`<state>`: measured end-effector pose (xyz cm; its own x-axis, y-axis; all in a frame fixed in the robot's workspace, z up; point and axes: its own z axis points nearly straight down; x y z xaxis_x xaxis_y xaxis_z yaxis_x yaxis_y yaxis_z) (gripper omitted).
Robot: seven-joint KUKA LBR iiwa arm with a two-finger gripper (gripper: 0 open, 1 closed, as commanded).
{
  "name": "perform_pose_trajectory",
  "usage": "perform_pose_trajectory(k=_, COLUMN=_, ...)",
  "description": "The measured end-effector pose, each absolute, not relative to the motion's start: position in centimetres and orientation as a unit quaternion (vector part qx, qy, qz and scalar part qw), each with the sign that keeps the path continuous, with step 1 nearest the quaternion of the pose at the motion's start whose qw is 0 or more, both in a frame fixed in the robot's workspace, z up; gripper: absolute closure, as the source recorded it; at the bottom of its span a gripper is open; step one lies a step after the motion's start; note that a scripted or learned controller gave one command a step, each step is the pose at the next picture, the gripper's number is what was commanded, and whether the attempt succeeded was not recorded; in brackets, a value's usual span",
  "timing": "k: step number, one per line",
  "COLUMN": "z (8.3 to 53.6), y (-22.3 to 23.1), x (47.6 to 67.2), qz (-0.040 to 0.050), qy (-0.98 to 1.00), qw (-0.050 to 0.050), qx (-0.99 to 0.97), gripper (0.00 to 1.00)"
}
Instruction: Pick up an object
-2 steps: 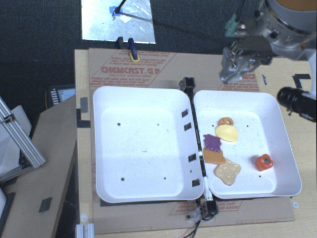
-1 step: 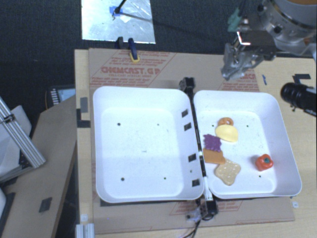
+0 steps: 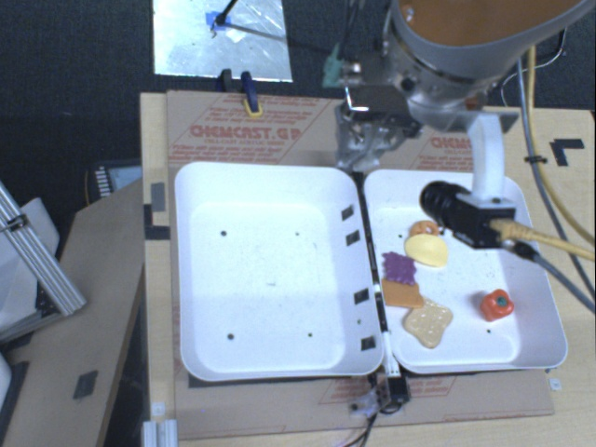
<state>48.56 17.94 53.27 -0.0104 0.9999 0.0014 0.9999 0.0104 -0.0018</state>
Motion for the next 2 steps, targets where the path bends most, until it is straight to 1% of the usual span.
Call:
perform_pose_trajectory(k=1, z=53.5, y=21.5, x=48.6, qz=-0.0015, qy=-0.710, qw=0.000, qx=-0.705, gripper=1.00)
perform_pose_trajectory(k=2, z=53.5, y=23.5, x=50.6, qz=-0.0009, qy=-0.709, qw=0.000, qx=-0.705, gripper=1.00)
